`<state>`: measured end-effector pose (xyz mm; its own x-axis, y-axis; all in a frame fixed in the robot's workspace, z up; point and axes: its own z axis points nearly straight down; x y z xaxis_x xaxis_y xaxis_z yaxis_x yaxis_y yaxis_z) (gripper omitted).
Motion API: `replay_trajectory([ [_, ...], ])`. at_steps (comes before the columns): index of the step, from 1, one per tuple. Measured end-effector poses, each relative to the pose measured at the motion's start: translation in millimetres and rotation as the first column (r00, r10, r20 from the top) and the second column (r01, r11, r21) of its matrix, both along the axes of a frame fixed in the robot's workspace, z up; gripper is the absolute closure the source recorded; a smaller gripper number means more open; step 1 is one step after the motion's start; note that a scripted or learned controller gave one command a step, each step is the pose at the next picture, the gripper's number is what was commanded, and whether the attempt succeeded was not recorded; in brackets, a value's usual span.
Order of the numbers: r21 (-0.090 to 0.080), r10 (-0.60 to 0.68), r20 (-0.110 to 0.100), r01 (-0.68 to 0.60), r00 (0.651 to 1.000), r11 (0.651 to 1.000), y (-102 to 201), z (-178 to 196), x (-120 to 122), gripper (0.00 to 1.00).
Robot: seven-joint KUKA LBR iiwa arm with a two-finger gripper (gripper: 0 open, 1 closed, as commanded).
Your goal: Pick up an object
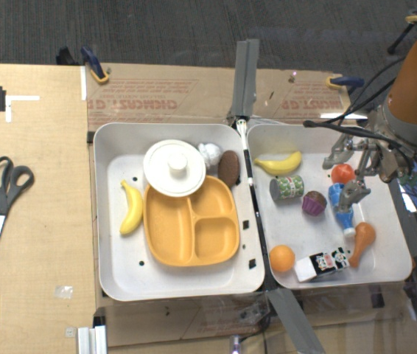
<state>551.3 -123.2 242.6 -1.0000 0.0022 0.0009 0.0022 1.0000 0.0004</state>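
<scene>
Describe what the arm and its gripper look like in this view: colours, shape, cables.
The arm enters from the right as a rounded orange section with a grey band below it. Dark cables loop around it, some running left across the bin's top edge. The gripper is bare grey metal, a cluster of brackets and thin linkages ending in slim fingers. No markings are legible.

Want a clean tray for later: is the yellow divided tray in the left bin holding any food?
Empty. All the yellow divided tray's visible compartments show bare; the white lid covers its upper-left corner, so that part cannot be told.
</scene>
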Motion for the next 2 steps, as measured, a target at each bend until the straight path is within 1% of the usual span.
replay_trajectory([
  [1, -0.001, -0.008, 0.004, 0.008, 1.000, 1.000, 21, -129, 26, 0.00],
  [2, -0.001, 0.129, 0.004, -0.129, 0.992, 0.992, 31, -151, 37, 0.00],
])
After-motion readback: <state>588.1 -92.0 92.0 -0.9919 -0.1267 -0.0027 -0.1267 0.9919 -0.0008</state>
